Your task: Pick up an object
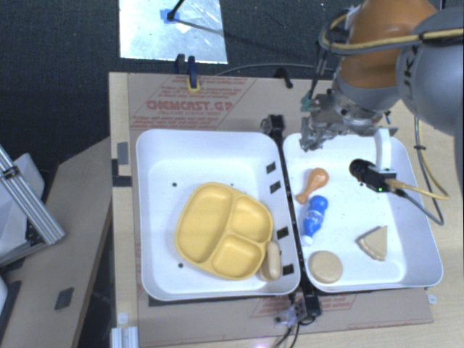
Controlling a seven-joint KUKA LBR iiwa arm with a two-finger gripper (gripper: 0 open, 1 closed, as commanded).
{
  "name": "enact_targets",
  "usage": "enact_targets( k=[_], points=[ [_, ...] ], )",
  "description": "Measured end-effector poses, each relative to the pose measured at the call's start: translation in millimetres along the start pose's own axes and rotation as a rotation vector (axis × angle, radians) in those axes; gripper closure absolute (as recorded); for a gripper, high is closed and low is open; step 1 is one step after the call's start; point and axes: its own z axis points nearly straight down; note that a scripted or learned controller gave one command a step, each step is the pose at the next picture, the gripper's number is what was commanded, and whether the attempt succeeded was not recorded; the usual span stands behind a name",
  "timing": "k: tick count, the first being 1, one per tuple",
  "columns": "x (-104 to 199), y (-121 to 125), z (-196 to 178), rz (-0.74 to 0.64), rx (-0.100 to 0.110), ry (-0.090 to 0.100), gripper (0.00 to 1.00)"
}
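Observation:
My gripper (312,138) hangs over the far left corner of the right bin (417,263), above and a little behind an orange drumstick-shaped toy (312,184). Nothing shows between its fingers. In front of the drumstick lies a blue bottle (314,218) with a white cap end. A round tan cookie (325,266) sits at the bin's near left corner, and a tan wedge-shaped slice (374,243) lies to its right.
The left bin (156,158) holds a yellow divided plate (223,230) with a beige oval piece (272,260) at its near right edge. A black divider with clips (284,194) runs between the bins. A shiny sheet (172,19) lies behind the bench.

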Motion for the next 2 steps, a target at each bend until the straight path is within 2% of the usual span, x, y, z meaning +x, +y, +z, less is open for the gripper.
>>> enact_targets(
  k=[2],
  points=[
    [91, -34, 15, 0.001, 0.0, -0.001, 1.0]
  ],
)
